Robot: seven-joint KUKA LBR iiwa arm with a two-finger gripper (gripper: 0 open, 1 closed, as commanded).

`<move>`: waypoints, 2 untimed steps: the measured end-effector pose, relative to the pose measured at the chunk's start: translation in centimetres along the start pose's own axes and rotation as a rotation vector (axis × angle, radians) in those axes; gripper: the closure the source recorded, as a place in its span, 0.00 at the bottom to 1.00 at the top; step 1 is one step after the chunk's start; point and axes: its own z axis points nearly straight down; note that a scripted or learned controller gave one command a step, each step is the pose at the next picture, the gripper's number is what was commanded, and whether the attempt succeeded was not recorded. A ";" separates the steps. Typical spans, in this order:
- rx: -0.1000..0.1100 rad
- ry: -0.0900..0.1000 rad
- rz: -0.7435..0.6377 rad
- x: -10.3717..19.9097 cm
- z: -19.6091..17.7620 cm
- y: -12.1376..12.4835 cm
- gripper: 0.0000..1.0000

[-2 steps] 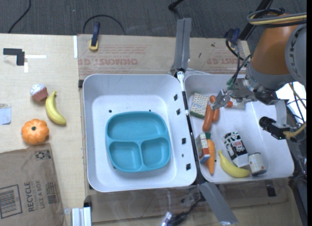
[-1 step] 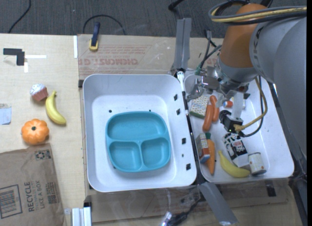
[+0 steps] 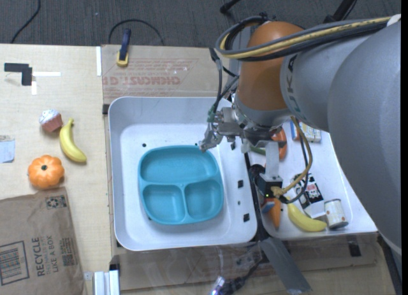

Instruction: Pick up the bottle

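A small white bottle point(image 3: 335, 214) with a brownish end lies on its side in the front right corner of the right bin point(image 3: 357, 220). My gripper point(image 3: 210, 139) hangs over the left bin point(image 3: 127, 128), at the far right corner of the blue divided tray point(image 3: 182, 185). It is well away from the bottle, and I see nothing held in it. The grey arm and its orange band point(image 3: 268, 64) hide the far part of the right bin.
The right bin also holds a yellow banana point(image 3: 305, 218), a carrot point(image 3: 273, 212), an orange item point(image 3: 279, 144), a small card point(image 3: 311, 192) and a white box point(image 3: 310, 133). Left of the bins lie a banana point(image 3: 71, 142), a small pumpkin point(image 3: 46, 171) and a cupcake point(image 3: 50, 120).
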 end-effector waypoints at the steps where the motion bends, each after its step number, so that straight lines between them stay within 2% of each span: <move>1: -0.005 0.002 -0.089 5.7 9.8 0.0 0.00; 2: -0.005 -0.001 -0.081 5.3 8.9 0.1 1.00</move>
